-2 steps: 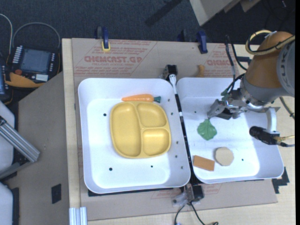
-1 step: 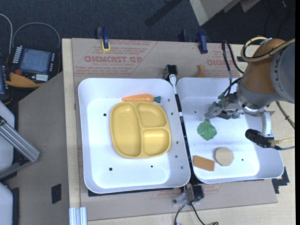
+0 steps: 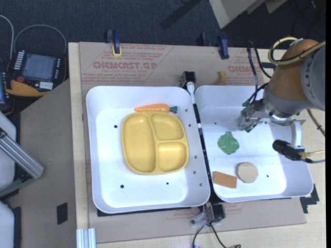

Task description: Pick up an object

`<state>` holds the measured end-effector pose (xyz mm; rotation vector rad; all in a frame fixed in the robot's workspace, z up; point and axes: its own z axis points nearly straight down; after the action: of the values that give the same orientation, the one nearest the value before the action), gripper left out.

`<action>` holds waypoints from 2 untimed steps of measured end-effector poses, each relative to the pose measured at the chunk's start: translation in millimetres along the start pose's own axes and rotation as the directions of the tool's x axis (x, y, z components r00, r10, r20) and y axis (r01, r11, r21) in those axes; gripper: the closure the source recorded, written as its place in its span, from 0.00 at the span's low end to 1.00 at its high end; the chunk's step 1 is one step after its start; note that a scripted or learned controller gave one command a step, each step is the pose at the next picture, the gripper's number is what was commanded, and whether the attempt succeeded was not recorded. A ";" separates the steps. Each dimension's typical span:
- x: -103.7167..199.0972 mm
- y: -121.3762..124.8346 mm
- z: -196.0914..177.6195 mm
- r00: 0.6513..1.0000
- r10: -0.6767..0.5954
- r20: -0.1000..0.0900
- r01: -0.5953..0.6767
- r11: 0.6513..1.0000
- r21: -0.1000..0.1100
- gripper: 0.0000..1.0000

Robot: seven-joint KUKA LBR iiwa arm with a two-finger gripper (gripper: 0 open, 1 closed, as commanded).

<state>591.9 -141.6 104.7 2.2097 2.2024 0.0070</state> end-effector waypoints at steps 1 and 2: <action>-5.5 -3.8 -45.7 1.000 -0.003 -0.011 0.003 1.000 0.015 1.00; -2.2 -8.3 -92.6 1.000 -0.004 -0.011 0.004 1.000 0.012 1.00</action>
<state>581.9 -142.6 197.2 2.2166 2.2186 0.0048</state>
